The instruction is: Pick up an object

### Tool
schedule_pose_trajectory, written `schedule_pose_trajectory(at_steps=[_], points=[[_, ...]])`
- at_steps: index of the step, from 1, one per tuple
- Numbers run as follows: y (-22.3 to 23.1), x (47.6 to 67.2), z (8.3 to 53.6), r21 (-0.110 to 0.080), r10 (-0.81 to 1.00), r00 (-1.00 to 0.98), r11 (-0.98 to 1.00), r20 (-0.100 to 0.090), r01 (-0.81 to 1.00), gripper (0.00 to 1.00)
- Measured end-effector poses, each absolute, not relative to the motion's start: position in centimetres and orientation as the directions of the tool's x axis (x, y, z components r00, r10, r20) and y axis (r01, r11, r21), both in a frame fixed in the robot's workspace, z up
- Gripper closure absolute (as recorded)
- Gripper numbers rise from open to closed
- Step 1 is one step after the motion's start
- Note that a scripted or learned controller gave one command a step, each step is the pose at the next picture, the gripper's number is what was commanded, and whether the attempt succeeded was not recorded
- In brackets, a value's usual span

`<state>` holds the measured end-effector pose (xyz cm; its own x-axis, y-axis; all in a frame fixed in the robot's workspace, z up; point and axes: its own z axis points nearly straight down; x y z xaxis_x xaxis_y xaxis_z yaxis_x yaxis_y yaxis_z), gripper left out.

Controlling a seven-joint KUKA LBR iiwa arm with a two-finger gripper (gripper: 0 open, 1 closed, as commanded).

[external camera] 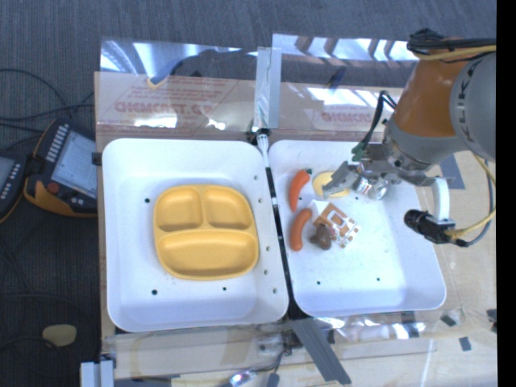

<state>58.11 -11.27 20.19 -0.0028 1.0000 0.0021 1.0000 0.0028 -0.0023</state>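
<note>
Where tool hovers, yellow piece just beside.

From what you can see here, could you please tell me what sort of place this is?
Most likely a robotics lab set up for grasping trials. A grey and orange robot arm reaches over two white bins, toy food such as sausages lies in one, and a handheld controller sits on the carpet.

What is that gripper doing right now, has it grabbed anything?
Gripper: cannot be told; it hangs over the right bin near a yellow piece, with nothing visibly held.
</note>
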Motion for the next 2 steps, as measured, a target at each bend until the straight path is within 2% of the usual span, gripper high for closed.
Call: schedule_pose_trajectory(at_steps=[1,2], points=[[-14.3,54.8,9.4,0.0,0.995,-0.098,0.098,0.001,0.995,0.0],[-11.0,49.2,9.1,0.018,0.999,-0.041,0.041,-0.007,0.999,0.0]])
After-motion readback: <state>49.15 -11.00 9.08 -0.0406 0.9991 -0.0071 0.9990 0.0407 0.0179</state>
